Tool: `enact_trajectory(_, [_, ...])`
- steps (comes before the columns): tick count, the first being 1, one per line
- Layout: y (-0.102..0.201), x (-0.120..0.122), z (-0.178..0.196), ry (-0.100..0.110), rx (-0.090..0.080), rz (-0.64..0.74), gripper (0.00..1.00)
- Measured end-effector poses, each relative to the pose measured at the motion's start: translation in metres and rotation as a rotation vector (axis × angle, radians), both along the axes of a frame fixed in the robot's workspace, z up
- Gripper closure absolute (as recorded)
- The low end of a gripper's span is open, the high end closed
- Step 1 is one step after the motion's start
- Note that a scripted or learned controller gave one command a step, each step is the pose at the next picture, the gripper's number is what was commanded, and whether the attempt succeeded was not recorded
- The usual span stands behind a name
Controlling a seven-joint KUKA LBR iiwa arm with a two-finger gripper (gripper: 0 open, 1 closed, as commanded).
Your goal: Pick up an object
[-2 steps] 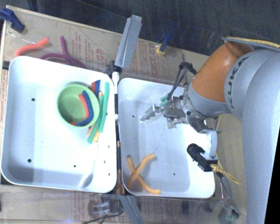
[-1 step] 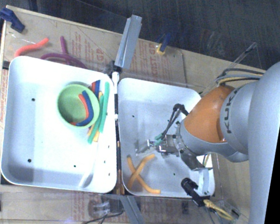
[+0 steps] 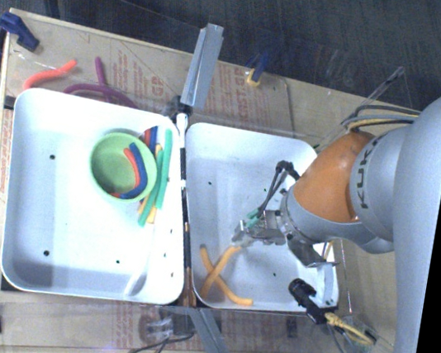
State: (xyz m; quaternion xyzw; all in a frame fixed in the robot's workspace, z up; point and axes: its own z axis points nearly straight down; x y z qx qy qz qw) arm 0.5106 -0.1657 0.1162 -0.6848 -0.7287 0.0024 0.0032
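Several orange rubbery strips [image 3: 219, 276] lie crossed near the front edge of the right bin [image 3: 232, 157]. My gripper [image 3: 249, 232] hangs low over that bin, just above and right of the strips' upper end. A small green piece shows at the fingertips, and I cannot tell whether it is held. In the left bin [image 3: 39, 208] lies a green bowl-like object [image 3: 119, 164] with red, blue and orange curved pieces and green sticks [image 3: 157, 182] bunched along its right side.
The grey arm with its orange band [image 3: 332, 186] covers the right bin's right side. A metal divider bar [image 3: 202, 64] stands at the back between the bins. Orange and purple cables [image 3: 77, 82] lie on the bench behind the left bin.
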Motion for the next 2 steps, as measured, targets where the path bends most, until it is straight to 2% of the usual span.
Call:
enact_trajectory(1, [0.000,0.000,0.000,0.000,0.000,0.001,0.00])
enact_trajectory(2, [0.030,-0.019,-0.020,-0.018,-0.007,0.019,0.00])
